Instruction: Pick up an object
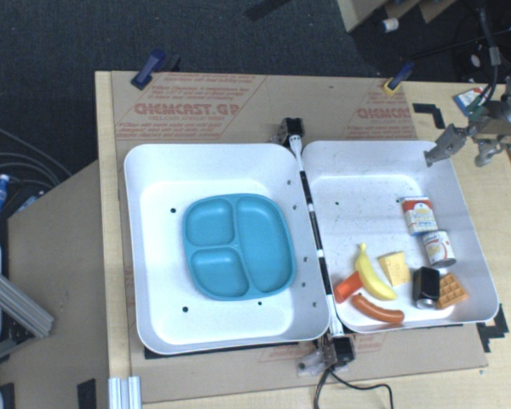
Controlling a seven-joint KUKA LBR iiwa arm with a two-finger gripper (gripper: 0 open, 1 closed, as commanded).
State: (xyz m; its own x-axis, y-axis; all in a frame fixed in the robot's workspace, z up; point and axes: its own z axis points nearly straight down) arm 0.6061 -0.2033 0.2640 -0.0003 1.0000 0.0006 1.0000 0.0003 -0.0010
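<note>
The right bin (358, 173) holds several small items along its near right side. A red-and-white can (418, 215) lies beside a second can (438, 248). Below them are a black can (426, 286) and a waffle (451, 290). A banana (372, 277), a cheese wedge (396, 268), an orange carrot piece (347, 287) and a sausage (377, 310) lie at the near edge. My gripper (464, 147) hangs open over the bin's far right corner, above and apart from the items, with nothing between its fingers.
The left bin (153, 228) bears a blue divided plate (238, 245). A black hinge strip (311, 228) runs between the bins. Blue clamps (149, 69) sit at the board's far edge. Cables and a rail lie off the bench to the left.
</note>
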